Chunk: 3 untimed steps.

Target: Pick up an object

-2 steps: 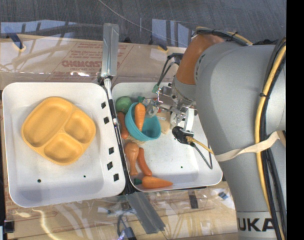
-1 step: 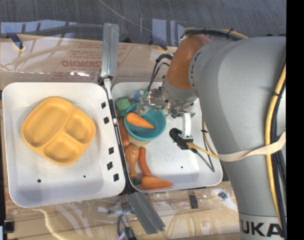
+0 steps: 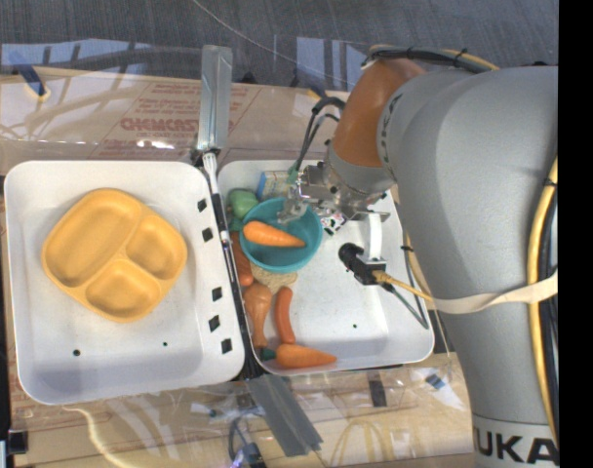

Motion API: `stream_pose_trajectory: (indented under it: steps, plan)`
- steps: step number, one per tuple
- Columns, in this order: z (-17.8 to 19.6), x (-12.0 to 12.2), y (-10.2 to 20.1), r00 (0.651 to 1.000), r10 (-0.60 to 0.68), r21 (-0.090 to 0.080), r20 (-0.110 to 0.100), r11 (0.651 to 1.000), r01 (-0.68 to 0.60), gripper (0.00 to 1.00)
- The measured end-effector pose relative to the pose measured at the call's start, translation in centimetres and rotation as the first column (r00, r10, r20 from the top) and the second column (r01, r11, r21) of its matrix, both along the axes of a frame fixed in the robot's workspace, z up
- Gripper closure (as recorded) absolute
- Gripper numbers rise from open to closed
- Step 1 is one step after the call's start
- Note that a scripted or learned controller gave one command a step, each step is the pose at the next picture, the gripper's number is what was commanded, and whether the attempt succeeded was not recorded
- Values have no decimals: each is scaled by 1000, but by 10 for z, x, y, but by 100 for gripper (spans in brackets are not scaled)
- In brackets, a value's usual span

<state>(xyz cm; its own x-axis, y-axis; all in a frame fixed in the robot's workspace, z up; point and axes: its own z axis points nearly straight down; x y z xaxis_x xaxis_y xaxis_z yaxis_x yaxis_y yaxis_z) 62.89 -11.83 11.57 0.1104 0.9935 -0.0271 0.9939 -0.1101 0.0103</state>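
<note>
I count two white bins: left bin (image 3: pixel 23 359), right bin (image 3: pixel 375 334). One yellow divided plate (image 3: pixel 114 253) with three compartments, in the left bin. One teal bowl (image 3: pixel 281 234) at 12 o'clock of the right bin, one carrot (image 3: pixel 273 234) in it. Roughly three more orange carrot-like pieces (image 3: pixel 285 317) at 7 o'clock there, overlapping, count unsure. One green item (image 3: pixel 241 203) at 11 o'clock.
</note>
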Motion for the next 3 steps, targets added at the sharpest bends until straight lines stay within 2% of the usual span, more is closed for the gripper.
stream_pose_trajectory:
  steps: [1,2,3]
  plan:
    - [83,-57,-72,981,-196,27,-8,980,196,100]
    - [23,-73,-53,995,-95,30,-17,995,96,100]
    - [26,-72,-54,995,-96,29,-13,995,96,0]
